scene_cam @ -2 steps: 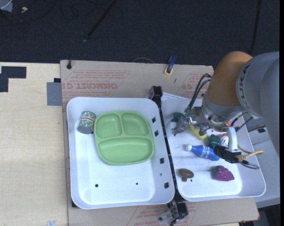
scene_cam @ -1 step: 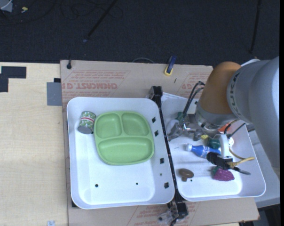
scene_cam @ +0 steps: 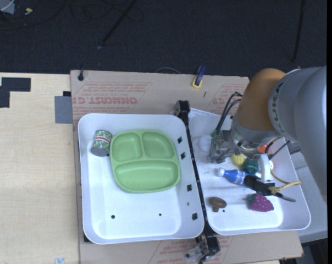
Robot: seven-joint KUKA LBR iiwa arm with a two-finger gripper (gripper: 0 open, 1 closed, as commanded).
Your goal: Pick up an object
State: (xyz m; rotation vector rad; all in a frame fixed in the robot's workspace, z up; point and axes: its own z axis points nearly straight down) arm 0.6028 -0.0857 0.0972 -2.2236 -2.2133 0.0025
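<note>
Nearest me in the right bin point(scene_cam: 298, 220): a brown piece point(scene_cam: 218, 203) and a purple grape-like toy point(scene_cam: 260, 203), apart. Just beyond them, a blue-and-white tube point(scene_cam: 233, 175) lying flat, with a yellow item point(scene_cam: 239, 159) behind it. The gripper point(scene_cam: 216, 154) sits low over the bin floor near the divider — I cannot tell how it is set. Left bin point(scene_cam: 94, 213): green divided tray point(scene_cam: 145, 161), small can point(scene_cam: 101, 142) touching its left edge.
</note>
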